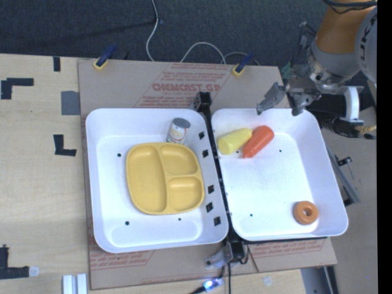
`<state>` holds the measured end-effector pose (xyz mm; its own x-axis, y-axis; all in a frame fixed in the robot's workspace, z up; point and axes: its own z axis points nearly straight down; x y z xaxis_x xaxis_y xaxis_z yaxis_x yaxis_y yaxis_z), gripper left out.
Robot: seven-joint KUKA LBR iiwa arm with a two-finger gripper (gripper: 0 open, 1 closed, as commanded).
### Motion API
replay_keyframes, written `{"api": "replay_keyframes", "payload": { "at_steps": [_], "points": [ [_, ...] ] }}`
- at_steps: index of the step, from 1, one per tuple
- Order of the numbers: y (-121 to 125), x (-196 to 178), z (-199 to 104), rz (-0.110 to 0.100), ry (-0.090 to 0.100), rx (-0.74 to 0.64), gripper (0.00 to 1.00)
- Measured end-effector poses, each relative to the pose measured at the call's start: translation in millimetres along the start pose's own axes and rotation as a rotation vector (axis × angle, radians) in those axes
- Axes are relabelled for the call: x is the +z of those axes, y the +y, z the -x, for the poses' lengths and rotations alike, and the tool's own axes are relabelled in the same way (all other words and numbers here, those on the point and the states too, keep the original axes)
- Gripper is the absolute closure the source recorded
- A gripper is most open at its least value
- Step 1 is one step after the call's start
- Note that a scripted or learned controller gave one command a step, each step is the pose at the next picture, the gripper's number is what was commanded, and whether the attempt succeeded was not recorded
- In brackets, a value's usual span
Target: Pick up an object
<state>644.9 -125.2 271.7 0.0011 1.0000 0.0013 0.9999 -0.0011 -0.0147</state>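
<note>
The gripper (pixel 282 101) hangs spread open and empty above the right bin's (pixel 327 164) far rim, apparently staged for a descent, while the nearest candidates, an orange carrot (pixel 258 141) touching a yellow piece (pixel 233 141), lie just below it.

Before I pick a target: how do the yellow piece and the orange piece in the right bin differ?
The yellow piece is pale yellow, stubby and blunt; the orange piece is red-orange, longer and tapers like a carrot. The yellow one lies roughly level across the view; the orange one slants, its upper end toward the pincer. Both lie in the right bin, side by side and seemingly touching.
</note>
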Motion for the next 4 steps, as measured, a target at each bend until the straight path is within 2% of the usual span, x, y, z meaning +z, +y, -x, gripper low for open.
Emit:
{"api": "replay_keyframes", "payload": {
  "at_steps": [1, 3, 4],
  "points": [
    [1.6, -8.5, -0.5, 0.013, -0.001, -0.003, 0.00],
    [9.5, 86.0, 12.1, 0.011, -0.003, -0.002, 0.00],
    [16.4, 133.0, 7.2, 0.010, -0.002, -0.004, 0.00]
  ]
}}
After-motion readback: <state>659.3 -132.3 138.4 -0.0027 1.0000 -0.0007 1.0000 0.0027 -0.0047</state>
